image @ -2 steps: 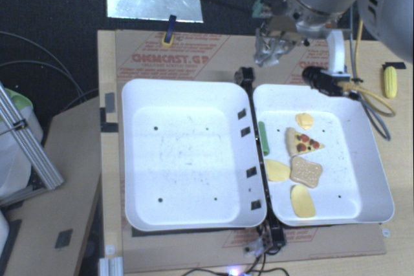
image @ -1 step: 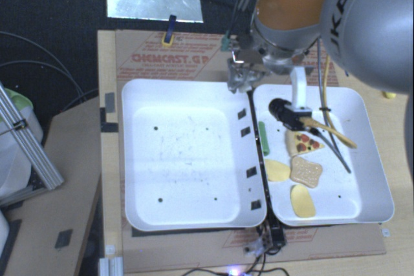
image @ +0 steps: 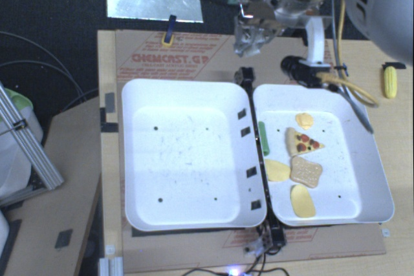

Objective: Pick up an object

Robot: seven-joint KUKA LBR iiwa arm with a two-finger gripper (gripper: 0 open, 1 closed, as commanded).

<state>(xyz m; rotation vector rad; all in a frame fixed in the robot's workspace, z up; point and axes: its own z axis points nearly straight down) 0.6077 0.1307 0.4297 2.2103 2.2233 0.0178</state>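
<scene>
Yellow oval (image: pixel 302 201), cracker (image: pixel 305 171), pizza slice (image: pixel 301 140) and green stick (image: pixel 264 138) lie loose in the right bin (image: pixel 372 158), so nothing's picked yet; claw (image: pixel 249 35) hangs above the desk's (image: pixel 77 139) far edge, grip state unreadable.

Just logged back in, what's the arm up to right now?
The arm's gripper hangs above the bench behind the bins, holding nothing that I can see. All the pieces lie in the right bin: a green stick by its left wall, a pizza slice, a cracker and three yellow pieces around them. No pick has been made yet.
</scene>
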